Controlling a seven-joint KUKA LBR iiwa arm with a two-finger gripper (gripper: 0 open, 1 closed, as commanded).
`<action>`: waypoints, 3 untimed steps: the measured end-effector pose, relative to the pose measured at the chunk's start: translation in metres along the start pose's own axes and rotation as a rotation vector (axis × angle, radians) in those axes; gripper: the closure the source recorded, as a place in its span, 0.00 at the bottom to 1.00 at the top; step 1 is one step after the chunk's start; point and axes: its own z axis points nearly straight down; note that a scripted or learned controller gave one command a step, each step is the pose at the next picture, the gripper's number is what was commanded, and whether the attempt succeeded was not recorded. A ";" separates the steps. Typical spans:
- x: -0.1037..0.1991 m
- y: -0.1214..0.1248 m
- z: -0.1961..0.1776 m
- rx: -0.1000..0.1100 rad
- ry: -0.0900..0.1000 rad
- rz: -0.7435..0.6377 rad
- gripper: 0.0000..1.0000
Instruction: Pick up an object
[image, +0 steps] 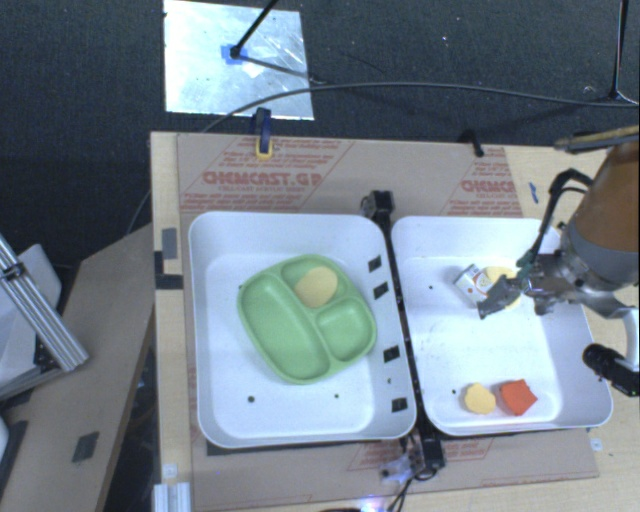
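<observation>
While the grey two-finger gripper (492, 300) hovers in the right shallow white bin (436, 390), jaws' state indiscernible, beside a small silver-and-yellow object (478, 279): descend squarely over it, closing only once its sides are straddled.

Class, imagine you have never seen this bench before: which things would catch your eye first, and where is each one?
The bright green divided plate in the left bin stands out first, with a yellow piece in its upper compartment. Next comes the grey and orange arm reaching over the right bin toward a small silver and yellow item. An orange block and a yellow lump lie side by side near that bin's front edge.
</observation>
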 end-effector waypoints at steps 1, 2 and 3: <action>0.000 0.002 -0.005 -0.011 -0.002 -0.002 0.00; -0.004 -0.001 0.056 -0.006 -0.001 0.001 0.00; -0.009 -0.010 0.110 -0.005 0.000 0.001 0.00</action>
